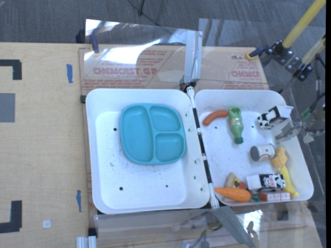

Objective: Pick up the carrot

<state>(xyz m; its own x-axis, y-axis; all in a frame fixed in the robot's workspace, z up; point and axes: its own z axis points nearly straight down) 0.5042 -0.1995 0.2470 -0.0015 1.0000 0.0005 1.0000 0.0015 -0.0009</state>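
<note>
Where the right bin [243,99] meets its near wall, the carrot [232,194] lies flat along that edge, close to the divider between the bins. Just beside its tip sit a milk carton [266,182] and a pizza slice [231,181]; a banana [283,169] runs along the right wall. Further back, a sausage [214,117] and a green bottle [236,124] leave open floor in the bin's middle. The left bin [103,180] holds a teal plate [153,134]. Whether the claw is spread or pressed together, I cannot tell.
</note>
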